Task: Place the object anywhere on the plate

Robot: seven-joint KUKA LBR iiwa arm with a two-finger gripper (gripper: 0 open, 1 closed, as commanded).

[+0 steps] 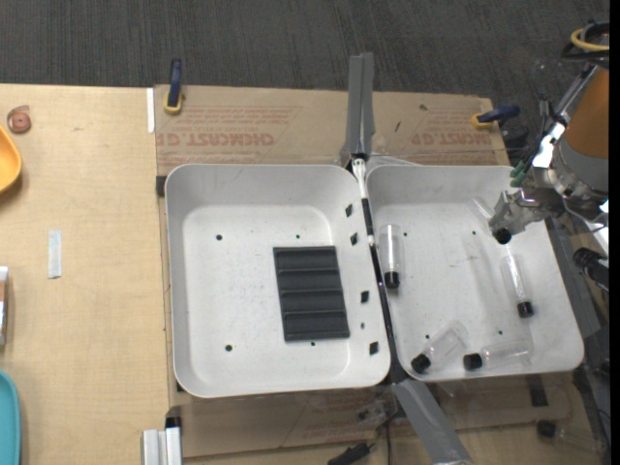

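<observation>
A black ribbed plate lies flat in the middle of the left bin. Several clear tubes with black caps lie in the right bin. One tube rests by the bin's left wall, another tube lies at the right, and two more tubes sit along the front edge. My gripper hangs over the right bin's upper right part, just above and left of the right-hand tube. I see nothing held in it.
Both bins stand on cardboard held by blue clamps. A grey metal bar rises between the bins at the back. The wooden bench at left carries an orange dish and a teal item.
</observation>
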